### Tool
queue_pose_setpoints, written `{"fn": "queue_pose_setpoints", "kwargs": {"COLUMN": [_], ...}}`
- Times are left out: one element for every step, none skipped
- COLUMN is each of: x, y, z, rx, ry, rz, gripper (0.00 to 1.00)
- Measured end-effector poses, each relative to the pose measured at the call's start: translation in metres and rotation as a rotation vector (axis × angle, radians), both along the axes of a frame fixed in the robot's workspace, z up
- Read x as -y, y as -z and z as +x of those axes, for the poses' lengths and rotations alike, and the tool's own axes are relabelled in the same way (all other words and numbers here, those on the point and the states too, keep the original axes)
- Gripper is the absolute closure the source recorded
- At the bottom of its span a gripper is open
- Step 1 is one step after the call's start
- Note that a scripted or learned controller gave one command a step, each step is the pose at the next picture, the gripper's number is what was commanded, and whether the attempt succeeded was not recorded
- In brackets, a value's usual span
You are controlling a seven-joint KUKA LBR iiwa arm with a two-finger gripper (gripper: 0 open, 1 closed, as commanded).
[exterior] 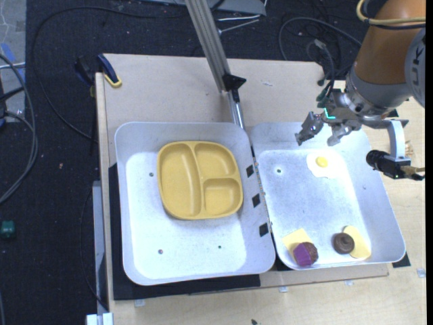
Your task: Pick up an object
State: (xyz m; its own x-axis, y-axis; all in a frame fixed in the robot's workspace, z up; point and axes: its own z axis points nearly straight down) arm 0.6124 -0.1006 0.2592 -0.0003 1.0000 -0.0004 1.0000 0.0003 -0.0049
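Note:
My gripper (321,133) hangs over the far edge of the right bin (379,202), fingers spread open and nothing between them. Just in front of it and slightly right lies a fried-egg toy (321,164), white with a yellow yolk, on the bin floor. At the bin's near edge sit a purple round object (306,253) on a yellow slab (293,239), and a brown round object (344,243) beside a second yellow piece (358,244).
The left bin (142,249) holds a yellow divided plate (200,179). A slanted metal pole (210,36) crosses the top middle and ends near the seam between bins. Cables lie on the dark floor around the bench.

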Motion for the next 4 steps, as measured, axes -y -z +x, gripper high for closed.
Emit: {"fn": "queue_pose_setpoints", "kwargs": {"x": [0.000, -0.004, -0.006, -0.006], "y": [-0.002, 0.060, 0.117, 0.167], "z": [0.001, 0.004, 0.012, 0.013], "rx": [0.004, 0.001, 0.005, 0.005], "ry": [-0.001, 0.000, 0.000, 0.000], "rz": [0.000, 0.000, 0.000, 0.000], "gripper": [0.00, 0.00, 0.00, 0.00]}}
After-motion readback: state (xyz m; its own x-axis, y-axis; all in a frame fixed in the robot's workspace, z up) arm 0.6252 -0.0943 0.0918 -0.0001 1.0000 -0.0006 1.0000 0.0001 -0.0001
